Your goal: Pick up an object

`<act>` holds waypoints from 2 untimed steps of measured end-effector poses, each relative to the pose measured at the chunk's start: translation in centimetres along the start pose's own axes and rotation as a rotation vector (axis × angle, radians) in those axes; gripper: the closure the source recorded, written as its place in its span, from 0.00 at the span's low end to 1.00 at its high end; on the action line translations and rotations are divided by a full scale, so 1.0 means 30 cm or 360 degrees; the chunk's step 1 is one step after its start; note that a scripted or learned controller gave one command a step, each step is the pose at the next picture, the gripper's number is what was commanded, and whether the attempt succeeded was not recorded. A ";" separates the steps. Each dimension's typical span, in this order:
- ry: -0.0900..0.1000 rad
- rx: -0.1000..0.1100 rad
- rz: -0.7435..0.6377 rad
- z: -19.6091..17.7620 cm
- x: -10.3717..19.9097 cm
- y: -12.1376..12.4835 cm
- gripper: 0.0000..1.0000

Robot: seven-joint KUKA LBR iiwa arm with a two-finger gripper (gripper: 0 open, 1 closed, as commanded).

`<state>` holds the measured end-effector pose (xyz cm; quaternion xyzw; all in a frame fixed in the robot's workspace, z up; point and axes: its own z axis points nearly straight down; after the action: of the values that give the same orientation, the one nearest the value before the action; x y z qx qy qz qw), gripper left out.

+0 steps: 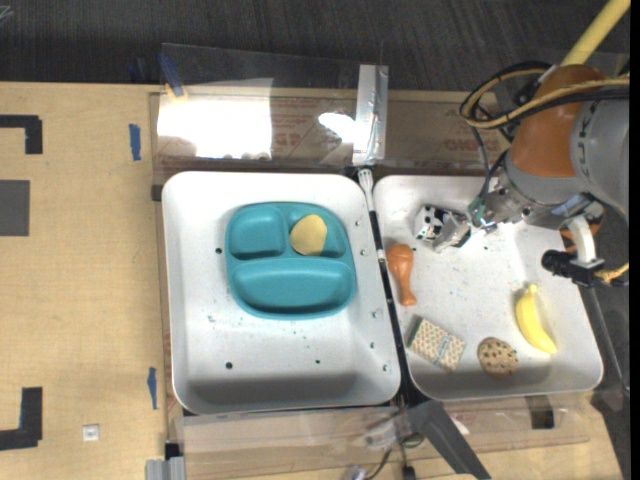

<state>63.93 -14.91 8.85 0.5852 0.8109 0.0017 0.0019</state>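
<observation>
Orange drumstick toy (401,271) lies at left edge of right bin (560,368), just beside divider wall — nearest piece to gripper (447,230), judged likely target. Gripper hovers low at bin's upper left; pincer state cannot be told. Risk judged: wall crowds approach, so drumstick may be nudged, not caught. Further out — cracker (436,343), cookie (497,356), banana (535,319) well apart along front. Left bin (200,368) bears teal tray (290,286) with yellow lump (309,234).

Glossy white plastic bins (190,268), matt teal plastic tray (290,283), wooden bench (80,298).
</observation>
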 end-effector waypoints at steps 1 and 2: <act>0.0010 0.0017 0.0311 0.006 -0.087 -0.022 0.00; 0.0003 0.0007 -0.0104 -0.105 0.070 -0.136 0.00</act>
<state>59.37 -14.21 11.99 0.5585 0.8295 0.0005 0.0000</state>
